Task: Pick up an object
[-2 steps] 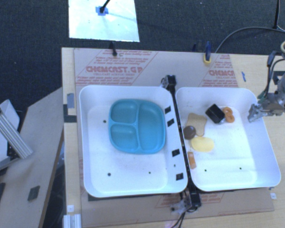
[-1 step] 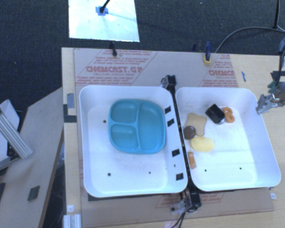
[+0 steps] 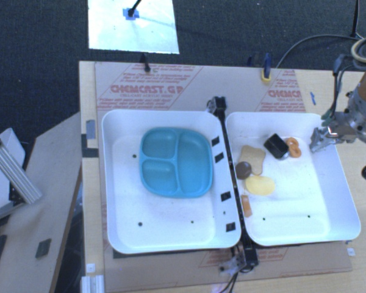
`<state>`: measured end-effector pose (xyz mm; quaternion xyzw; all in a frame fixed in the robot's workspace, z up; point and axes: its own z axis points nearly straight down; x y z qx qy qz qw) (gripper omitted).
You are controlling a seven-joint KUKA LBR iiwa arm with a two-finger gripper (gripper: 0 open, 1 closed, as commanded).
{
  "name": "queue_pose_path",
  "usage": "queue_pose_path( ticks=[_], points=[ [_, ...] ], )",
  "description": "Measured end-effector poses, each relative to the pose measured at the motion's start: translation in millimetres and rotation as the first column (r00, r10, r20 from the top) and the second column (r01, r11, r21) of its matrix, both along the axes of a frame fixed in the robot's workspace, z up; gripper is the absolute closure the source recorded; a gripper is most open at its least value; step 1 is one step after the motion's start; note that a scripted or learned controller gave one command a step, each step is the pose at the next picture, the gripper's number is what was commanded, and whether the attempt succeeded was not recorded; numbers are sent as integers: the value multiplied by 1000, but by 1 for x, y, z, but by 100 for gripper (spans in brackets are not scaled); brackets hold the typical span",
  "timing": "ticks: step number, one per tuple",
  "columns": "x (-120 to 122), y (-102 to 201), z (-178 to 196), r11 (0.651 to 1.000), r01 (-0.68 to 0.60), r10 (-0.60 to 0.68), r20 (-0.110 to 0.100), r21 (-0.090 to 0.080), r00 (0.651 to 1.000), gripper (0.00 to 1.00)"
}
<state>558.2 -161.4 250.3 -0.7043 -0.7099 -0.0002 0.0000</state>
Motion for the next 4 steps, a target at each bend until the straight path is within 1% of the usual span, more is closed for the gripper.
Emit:
queue_pose_path(
  ticks=[2,3,4],
  points=[
    [-29,110,-25,1000,-2,2,-1,2,1000,100],
    [-40,151,-25,1000,0,0,-1,1,1000,100],
    [-49,205,-15,1000,-3,3,2,2,1000,100]
  ],
)
